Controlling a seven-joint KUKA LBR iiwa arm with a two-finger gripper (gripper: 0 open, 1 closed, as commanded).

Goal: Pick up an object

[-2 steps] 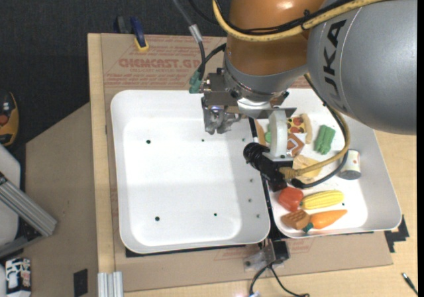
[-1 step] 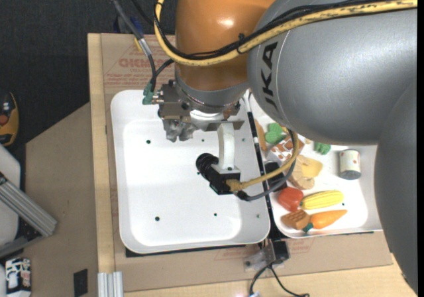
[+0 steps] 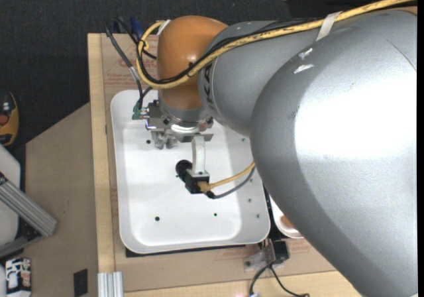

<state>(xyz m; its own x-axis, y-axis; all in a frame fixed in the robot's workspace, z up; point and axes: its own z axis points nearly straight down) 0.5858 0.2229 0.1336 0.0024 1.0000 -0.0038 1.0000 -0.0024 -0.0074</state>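
From my console the arm (image 3: 318, 130) fills most of the right half of the view and hides nearly all of the right bin (image 3: 275, 212). Only a sliver of that bin shows under the arm's lower edge. In the sliver I can make out a pale rounded thing (image 3: 289, 225) with a brownish rim. It is cut off by the arm, and I cannot tell what it is. It is the only candidate for picking that I can see, and it lies well apart from the gripper (image 3: 161, 139).

The gripper hangs below the orange band (image 3: 185, 57), over the far part of the left bin (image 3: 132, 223). It sits in shadow under the wrist, so I cannot tell whether it is spread or pressed together, or whether it pinches anything. I also cannot see the bin floor directly beneath the wrist.

A few small dark dots (image 3: 157, 218) mark the white floor of the left bin, too small for me to identify. Dark cables (image 3: 122, 30) loop over the far corner of the brown bench (image 3: 99, 156). A small black plug (image 3: 277, 251) sits at the near edge. A metal rail (image 3: 26, 209) runs across the lower left, off the bench.
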